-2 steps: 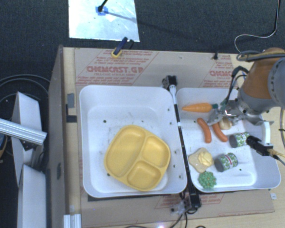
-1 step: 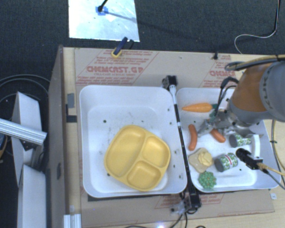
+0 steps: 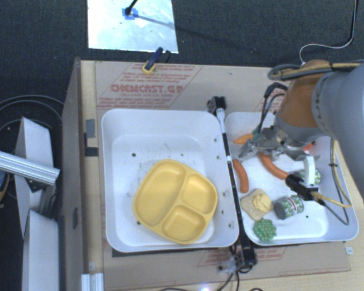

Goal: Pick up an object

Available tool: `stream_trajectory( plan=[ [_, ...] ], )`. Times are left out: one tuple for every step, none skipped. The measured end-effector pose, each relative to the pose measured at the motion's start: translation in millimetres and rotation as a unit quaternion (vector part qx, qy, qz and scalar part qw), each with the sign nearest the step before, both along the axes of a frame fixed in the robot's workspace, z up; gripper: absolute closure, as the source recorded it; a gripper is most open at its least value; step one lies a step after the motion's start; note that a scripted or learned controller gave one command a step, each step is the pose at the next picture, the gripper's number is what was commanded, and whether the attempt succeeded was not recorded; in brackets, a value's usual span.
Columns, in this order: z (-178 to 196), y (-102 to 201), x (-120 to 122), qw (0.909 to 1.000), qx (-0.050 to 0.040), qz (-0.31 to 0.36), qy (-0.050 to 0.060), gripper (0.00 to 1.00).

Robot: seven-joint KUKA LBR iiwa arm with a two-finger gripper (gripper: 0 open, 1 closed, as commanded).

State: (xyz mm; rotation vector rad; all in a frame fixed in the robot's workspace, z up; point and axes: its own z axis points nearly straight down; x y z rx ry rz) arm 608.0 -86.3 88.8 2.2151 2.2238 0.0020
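**Reaching for a carrot**

Hovering low in the right bin point(image 3: 337, 223), my gripper point(image 3: 255, 147) sits just above the carrot point(image 3: 274, 166); whether it is parted I cannot tell. That carrot lies slantwise, upper-left to lower-right. Closing along its length could roll it toward the sausage point(image 3: 240, 174).

Yellow tray point(image 3: 175, 200); orange carrot point(image 3: 274, 166); green peas point(image 3: 264, 229).

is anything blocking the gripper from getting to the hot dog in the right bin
Nothing visible lies in the way. The gripper hangs over the right bin, just up and right of the hot dog, with bare bin floor between them. The nearest neighbours, an orange carrot and a tan piece, lie off to the sides.
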Motion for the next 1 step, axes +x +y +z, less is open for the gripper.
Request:
stream_trajectory(
  plan=[
    [10.5,0.2,0.7,1.0000,0.0003,0.001,-0.001,1.00]
  ],
)
